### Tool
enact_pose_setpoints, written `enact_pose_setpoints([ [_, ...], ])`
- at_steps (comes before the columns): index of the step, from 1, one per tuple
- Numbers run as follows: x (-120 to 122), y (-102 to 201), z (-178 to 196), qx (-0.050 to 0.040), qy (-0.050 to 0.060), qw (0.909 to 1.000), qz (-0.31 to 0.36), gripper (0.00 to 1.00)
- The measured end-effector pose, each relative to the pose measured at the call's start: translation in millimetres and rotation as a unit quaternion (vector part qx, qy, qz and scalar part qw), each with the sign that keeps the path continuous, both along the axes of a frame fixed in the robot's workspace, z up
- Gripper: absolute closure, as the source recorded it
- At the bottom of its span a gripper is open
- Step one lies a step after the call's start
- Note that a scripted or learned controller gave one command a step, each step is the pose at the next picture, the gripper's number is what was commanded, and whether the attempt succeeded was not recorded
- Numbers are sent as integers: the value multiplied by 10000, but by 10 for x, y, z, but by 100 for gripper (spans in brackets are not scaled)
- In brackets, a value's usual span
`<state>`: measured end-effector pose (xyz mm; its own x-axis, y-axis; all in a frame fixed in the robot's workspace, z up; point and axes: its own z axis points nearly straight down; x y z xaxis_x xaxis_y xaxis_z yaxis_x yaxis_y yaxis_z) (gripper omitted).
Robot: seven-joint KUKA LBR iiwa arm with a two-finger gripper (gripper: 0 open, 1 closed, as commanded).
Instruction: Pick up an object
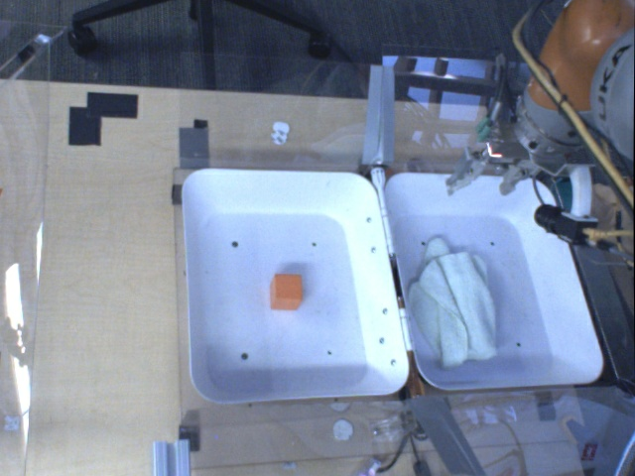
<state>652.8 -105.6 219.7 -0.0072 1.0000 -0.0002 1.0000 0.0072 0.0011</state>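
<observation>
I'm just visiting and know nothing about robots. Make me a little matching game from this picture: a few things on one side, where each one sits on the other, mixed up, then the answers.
Things:
1. orange cube
2. white folded towel
3. gripper
4. black L-shaped mark

Places:
A. in the right bin
B. on the wooden bench top, far left corner
C. in the left bin, near its middle
D. above the far edge of the right bin

Pairs: 1-C, 2-A, 3-D, 4-B
</observation>
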Motion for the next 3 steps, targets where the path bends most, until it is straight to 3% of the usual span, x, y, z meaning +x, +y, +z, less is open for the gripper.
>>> enact_pose_setpoints([
  [1, 172, 193, -1249, -2, -13, 9991, 433, 0],
  [2, 191, 206, -1142, -2, -34, 9990, 449, 100],
  [3, 172, 448, -81, -4, -14, 9987, -510, 100],
])
